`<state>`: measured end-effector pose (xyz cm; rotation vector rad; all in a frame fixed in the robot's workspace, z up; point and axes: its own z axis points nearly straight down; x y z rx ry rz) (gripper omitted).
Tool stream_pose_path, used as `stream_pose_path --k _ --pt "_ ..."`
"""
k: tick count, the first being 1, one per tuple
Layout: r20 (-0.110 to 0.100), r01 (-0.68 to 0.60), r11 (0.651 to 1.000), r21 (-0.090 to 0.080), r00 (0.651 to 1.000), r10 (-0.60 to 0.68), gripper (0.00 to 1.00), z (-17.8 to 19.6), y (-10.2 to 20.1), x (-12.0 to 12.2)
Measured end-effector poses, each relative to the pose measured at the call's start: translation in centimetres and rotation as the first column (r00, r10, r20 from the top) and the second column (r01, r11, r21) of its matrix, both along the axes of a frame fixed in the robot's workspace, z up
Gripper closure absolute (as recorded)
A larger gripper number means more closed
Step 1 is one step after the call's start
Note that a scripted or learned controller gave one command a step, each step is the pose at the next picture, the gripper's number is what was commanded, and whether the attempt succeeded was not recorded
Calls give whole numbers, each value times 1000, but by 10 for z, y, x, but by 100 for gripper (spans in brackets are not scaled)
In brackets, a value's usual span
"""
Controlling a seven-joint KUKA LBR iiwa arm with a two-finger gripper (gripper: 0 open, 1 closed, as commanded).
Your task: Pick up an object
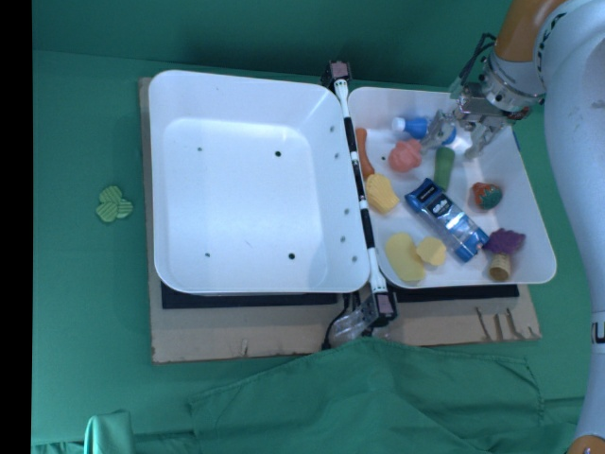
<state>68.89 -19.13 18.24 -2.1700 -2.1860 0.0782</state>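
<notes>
Green cylinder (443,167): the likeliest pick, a small upright-lying toy piece in the far part of the right bin (529,253), just below the gripper (465,136).
Handling: judged light, stiff and smooth, probably plastic; it may roll or slip out if pinched off-centre.
Where to grip: across its narrow width at mid-length, where both sides look free; the coral piece (406,155) lies just to its left and could get in the way.
Other candidates: blue-capped bottle (412,125) to the gripper's left; blue packet (446,218) lying slantwise in the middle, flat and likely slippery, a poorer choice.
Claw: spread wide, fingers apart with nothing between them, tips pointing down into the bin.
Arm pose: reaches in from the right, orange band (534,8) high at the far right corner, wrist bent downwards over the bin's far edge.
Clearance: the fingertips look near the bin floor, but contact with any toy cannot be made out.
Left bin (189,93): not involved.
</notes>
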Motion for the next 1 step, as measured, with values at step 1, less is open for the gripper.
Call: stream_pose_path --k 1 --pt "-7 8 1000 -2 1000 -8 100 11 -2 -2"
